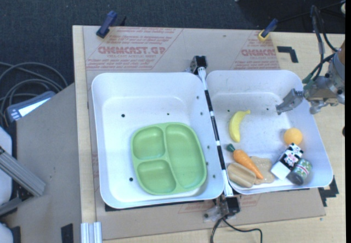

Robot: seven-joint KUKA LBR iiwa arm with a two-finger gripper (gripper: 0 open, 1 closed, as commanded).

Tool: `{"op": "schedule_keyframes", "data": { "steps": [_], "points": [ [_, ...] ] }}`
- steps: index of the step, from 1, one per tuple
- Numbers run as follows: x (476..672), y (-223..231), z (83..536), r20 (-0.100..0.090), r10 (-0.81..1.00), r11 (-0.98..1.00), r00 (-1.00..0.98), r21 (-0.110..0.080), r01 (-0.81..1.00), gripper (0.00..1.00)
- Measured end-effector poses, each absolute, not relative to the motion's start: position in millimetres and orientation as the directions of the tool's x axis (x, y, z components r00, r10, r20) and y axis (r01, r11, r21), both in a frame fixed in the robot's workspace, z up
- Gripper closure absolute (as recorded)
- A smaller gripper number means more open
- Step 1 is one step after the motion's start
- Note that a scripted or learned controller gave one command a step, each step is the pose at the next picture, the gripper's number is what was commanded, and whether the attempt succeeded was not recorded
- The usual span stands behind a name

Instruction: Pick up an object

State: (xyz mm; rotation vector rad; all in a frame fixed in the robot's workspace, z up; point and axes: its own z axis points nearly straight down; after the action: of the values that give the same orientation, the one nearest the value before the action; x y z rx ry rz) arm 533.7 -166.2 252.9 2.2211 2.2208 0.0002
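Near your pincer, a curved yellow banana lies in the right bin. You cannot tell its grip.

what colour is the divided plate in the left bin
Light green: the three-compartment plastic plate in the left white bin, seen clearly in the camera view.

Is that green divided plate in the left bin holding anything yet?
Empty. The green plate lies flat in the left bin, and all three compartments show bare green. The banana and carrot sit in the right bin.
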Motion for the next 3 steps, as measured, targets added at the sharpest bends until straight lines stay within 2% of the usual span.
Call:
{"op": "schedule_keyframes", "data": {
  "steps": [1,2,3],
  "points": [
    [509.3,-98.3,93.7,0.000,1.000,-0.001,0.001,0.001,1.000,0.00],
    [528.1,-91.3,84.4,0.000,1.000,0.000,0.000,0.001,1.000,0.00],
    [569.3,-91.2,84.7,0.000,1.000,0.000,0.000,0.001,1.000,0.00]
  ]
}}
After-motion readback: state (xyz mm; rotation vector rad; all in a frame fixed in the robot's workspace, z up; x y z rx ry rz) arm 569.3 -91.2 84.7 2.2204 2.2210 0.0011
